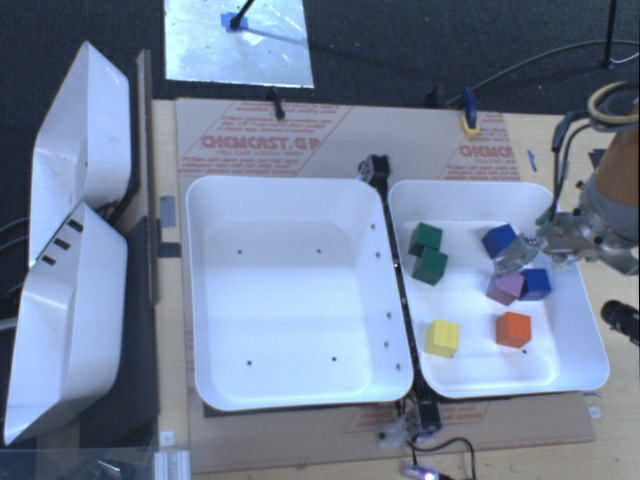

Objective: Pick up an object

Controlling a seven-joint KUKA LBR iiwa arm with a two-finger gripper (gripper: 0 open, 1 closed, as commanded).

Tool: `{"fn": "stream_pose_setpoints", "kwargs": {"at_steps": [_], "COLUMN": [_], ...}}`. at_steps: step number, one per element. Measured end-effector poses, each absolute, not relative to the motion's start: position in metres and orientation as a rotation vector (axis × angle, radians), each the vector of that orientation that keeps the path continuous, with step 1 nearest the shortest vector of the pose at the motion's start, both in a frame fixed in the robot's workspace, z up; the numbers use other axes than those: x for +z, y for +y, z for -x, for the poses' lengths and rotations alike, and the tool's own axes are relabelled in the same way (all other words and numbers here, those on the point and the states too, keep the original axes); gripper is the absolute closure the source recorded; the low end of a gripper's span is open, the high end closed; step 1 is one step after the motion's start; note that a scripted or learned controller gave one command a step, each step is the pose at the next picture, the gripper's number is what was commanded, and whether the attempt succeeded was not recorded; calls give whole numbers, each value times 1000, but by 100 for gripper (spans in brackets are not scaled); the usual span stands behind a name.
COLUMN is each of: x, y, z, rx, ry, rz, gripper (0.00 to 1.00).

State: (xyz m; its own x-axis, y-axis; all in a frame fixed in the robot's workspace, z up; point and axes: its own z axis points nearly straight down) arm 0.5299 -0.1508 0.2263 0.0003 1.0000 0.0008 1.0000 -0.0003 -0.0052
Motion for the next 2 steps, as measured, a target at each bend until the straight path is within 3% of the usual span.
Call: {"fn": "stream_pose_setpoints", "kwargs": {"at_steps": [1,2], "x": [229,169], "y": [-151,-148], "z": [-531,-537], "rx": [-1,3], "ry": [-2223,-2220], "rz": [2221,2219], "gripper": [0,0]}}
